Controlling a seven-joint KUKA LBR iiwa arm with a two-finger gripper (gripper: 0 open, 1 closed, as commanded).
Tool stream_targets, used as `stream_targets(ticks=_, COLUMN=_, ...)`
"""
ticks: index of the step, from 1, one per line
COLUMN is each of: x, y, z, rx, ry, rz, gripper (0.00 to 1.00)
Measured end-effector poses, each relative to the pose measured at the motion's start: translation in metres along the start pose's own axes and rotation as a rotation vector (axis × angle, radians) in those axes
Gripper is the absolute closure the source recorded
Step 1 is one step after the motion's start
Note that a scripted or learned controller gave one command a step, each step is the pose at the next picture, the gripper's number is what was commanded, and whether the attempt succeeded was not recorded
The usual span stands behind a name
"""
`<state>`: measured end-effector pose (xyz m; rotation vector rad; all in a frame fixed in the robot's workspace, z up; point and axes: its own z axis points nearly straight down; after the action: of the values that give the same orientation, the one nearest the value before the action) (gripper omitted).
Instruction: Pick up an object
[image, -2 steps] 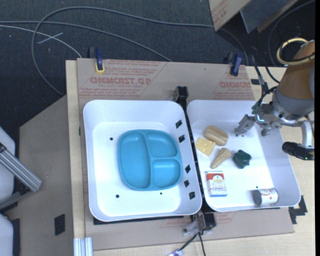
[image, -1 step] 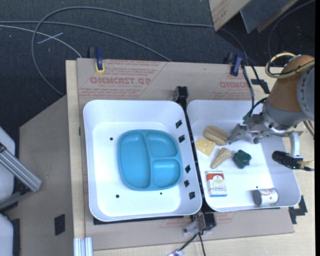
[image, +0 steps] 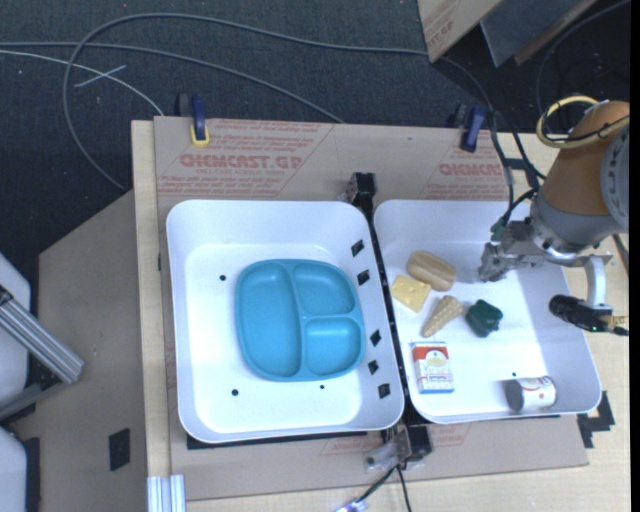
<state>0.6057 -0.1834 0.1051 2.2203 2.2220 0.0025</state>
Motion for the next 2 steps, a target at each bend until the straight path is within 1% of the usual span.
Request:
stream_targets(ticks=1, x=-0.004, y=-0.007, z=-0.059, rx=-0.005, ry=-0.003, rz=0.001, gripper=1.00)
stream_targets(ticks=2, x=-0.010, y=-0.008, z=-0.122, rx=-0.007, ry=-0.004, rz=0.000, gripper=1.00)
